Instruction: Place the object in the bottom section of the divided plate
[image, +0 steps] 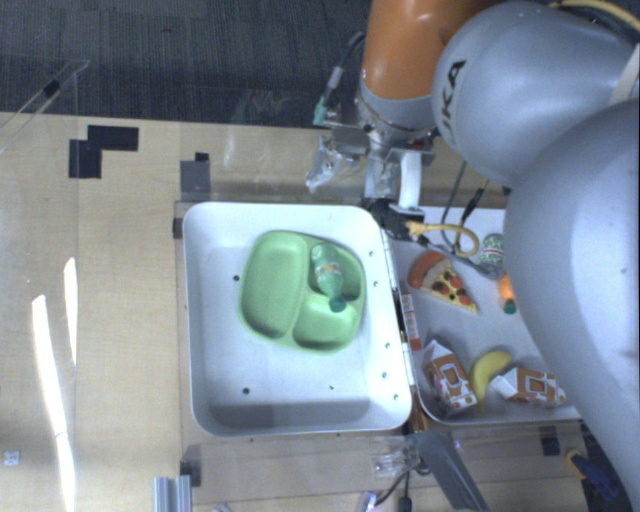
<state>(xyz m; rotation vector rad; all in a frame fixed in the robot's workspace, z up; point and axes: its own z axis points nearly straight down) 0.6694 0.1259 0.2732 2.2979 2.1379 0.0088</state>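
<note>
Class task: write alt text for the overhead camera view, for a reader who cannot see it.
A green divided plate sits in the left white bin, a small clear bottle lying across its sections. The right bin holds a toy pizza slice and banana; the grey arm's pincer hangs above.

We see a bright, evenly lit scene, the light falling from above. Pale streaks of glare lie along the left of the wooden bench (100, 330), as if on a clear sheet there. The left white bin (300, 405) is washed nearly flat, with a soft grey shadow inside its near wall. The green divided plate (285, 290) shows gentle shading in its hollows. The grey arm (570, 200), close to the lens, looks soft and slightly blurred. Overall we find the picture low in sharpness, with small details smeared.
</note>
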